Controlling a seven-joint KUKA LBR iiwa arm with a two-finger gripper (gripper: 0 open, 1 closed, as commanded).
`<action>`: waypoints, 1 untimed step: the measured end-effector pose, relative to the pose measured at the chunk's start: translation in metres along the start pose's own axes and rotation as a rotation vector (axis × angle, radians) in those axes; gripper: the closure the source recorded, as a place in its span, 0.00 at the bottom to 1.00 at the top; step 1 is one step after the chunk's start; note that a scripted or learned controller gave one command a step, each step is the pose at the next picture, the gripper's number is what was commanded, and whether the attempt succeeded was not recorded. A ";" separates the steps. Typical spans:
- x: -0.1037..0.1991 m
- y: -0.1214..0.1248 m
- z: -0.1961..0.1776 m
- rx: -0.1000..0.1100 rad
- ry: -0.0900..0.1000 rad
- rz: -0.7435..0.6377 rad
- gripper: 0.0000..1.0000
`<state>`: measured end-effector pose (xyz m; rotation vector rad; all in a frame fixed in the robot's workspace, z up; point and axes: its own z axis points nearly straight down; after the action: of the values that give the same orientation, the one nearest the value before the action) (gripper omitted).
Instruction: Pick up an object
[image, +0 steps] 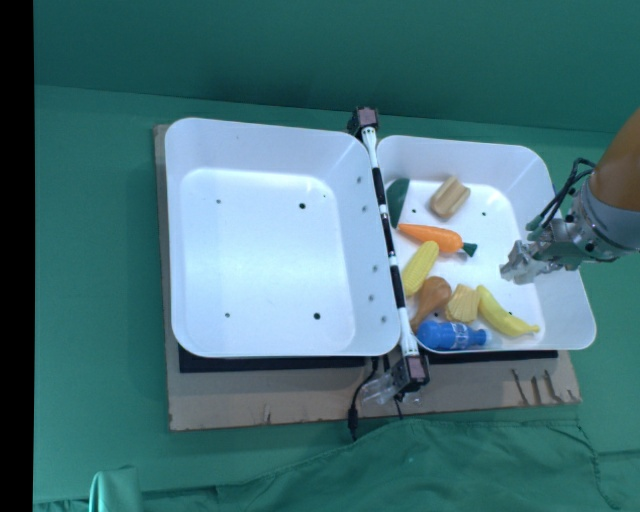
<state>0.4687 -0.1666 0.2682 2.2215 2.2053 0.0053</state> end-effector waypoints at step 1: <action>-0.022 0.000 -0.065 0.000 0.000 -0.002 1.00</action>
<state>0.4678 -0.1887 0.3331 2.2190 2.2074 0.0053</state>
